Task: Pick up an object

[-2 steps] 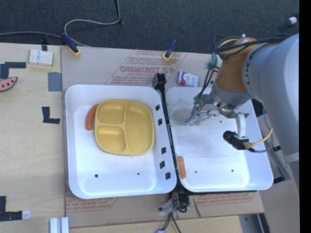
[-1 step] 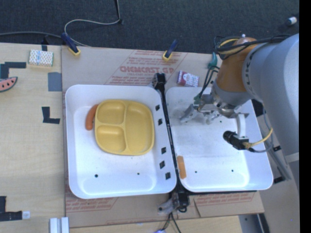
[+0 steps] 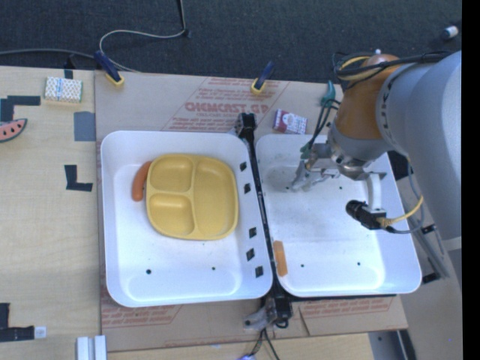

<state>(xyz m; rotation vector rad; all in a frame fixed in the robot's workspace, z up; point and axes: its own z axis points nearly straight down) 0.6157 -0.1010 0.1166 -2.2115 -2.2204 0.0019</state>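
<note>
A yellow divided plate (image 3: 192, 196) lies in the left bin (image 3: 120, 276), with an orange sausage-shaped piece (image 3: 139, 181) tucked against its left edge. A small orange carrot-like piece (image 3: 280, 257) lies in the right bin (image 3: 390, 280) at its lower left wall. My gripper (image 3: 300, 182) hangs low over the upper middle of the right bin, its thin fingers pointing down-left, with nothing visible between them. The arm's grey body and orange band (image 3: 360, 107) fill the upper right.
A small red and white packet (image 3: 289, 121) lies on the cardboard just behind the right bin. Yellow clamps (image 3: 262, 81) hold the cardboard's back edge. A black divider with clips (image 3: 253, 201) runs between the bins. Cables trail from the wrist (image 3: 375, 216).
</note>
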